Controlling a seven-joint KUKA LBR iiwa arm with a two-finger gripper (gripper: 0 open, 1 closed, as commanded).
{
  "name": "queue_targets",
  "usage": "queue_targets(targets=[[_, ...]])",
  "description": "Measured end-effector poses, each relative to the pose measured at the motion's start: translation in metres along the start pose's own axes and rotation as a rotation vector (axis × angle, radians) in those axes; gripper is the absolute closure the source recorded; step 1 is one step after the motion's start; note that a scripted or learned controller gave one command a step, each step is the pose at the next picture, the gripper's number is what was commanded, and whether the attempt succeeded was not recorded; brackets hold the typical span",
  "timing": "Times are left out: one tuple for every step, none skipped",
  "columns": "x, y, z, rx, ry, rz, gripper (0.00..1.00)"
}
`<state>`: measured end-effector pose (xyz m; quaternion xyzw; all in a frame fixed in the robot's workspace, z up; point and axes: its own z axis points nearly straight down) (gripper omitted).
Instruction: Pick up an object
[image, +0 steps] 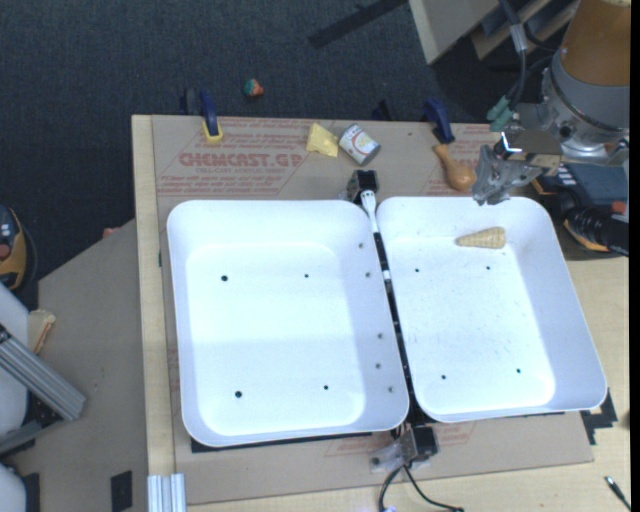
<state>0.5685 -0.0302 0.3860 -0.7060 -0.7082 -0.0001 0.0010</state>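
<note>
1. Bench (300, 150): nearest you along its lower edge, where a small connector with trailing cable (415, 450) sits at the seam between the bins. The brown board surface carries red printed lettering along its far strip and bears everything listed below.
2. Left bin (190, 300): shallow, white, with rounded corners; you see only four dark dots on its floor.
3. Right bin (570, 330): same make, set just beside the left bin, the two rims meeting along a dark seam. Its floor shows faint specks and small dark dots.
4. Arm (595, 60): grey body with an orange band, entering from the upper right corner, held above the far right corner of the right bin.
5. Gripper (490, 190): hangs over the far rim of the right bin, above and just behind the cone-shaped item. You cannot tell from this view whether its jaws are parted or closed; nothing is visibly between them.
6. Tan cone-shaped object (482, 238): lies on its side on the floor of the right bin, near the far edge, point toward the left. It is near the gripper but apart from it.
7. Orange-brown object (455, 170): on the board behind the right bin, left of the gripper.
8. Yellow piece (322, 141) and small white box (359, 144): side by side on the far strip of the board.
9. Two blue clamps (209, 112): on the board's far edge.
</note>
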Motion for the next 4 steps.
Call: queue_targets(targets=[[0.06, 0.03, 0.076, 0.007, 0.0, -0.003, 1.0], [0.127, 0.055, -0.07, -0.022, 0.002, -0.005, 1.0], [0.132, 0.082, 0.065, 0.013, -0.003, 0.003, 1.0], [0.223, 0.053, 0.107, 0.008, 0.001, -0.007, 1.0]])
